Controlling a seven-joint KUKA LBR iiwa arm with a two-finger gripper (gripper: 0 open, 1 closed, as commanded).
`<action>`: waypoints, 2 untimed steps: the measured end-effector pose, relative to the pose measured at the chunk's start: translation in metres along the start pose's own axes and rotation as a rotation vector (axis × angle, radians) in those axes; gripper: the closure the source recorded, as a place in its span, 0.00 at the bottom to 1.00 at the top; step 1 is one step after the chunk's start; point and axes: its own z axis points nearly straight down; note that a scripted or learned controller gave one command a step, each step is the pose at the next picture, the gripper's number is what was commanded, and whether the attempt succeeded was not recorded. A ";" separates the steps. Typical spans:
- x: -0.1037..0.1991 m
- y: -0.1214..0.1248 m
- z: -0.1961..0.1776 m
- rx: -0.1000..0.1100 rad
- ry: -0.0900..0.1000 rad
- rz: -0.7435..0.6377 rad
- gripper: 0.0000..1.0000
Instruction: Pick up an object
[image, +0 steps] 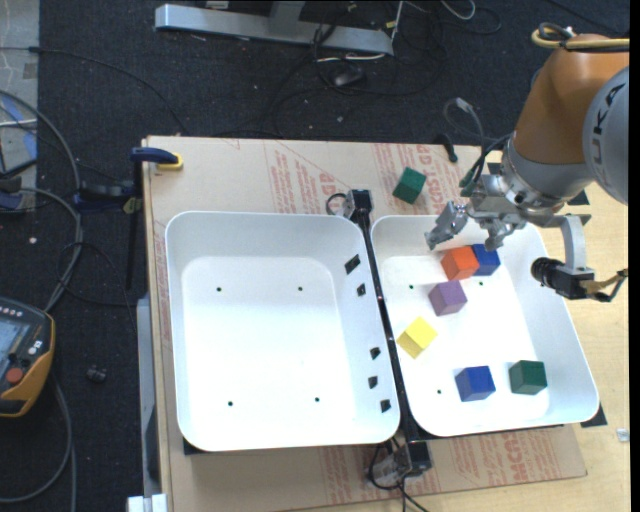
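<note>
The two-finger gripper (468, 229) hangs with jaws spread wide, holding nothing, over the right white bin's (575, 345) far end — just above the orange cube (459, 263). The blue cube (487, 261) touches it, so closing fingers could snag both.

You have a brown board bench (300, 165) filling mid-frame. On it sit two white bins, left bin (190, 240) and right bin (575, 345), touching, with a green cube (409, 186) upper centre.
</note>
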 end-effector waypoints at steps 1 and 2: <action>-0.058 -0.049 0.120 0.010 0.001 0.006 0.00; -0.039 0.012 0.147 0.000 0.001 -0.003 0.00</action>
